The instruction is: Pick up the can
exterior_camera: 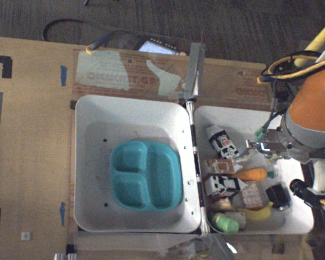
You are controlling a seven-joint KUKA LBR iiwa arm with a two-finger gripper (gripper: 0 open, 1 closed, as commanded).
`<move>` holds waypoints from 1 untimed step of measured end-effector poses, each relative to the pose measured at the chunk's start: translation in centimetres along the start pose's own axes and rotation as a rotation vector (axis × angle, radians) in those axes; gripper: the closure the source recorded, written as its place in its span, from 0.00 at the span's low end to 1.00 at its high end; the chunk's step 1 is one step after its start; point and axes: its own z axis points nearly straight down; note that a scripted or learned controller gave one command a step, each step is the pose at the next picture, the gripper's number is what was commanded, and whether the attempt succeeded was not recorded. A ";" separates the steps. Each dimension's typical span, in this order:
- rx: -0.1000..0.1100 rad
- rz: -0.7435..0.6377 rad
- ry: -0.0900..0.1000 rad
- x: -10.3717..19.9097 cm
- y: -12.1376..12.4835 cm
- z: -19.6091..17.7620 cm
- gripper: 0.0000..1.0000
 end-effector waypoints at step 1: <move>-0.005 0.090 -0.001 -1.7 6.8 12.9 0.00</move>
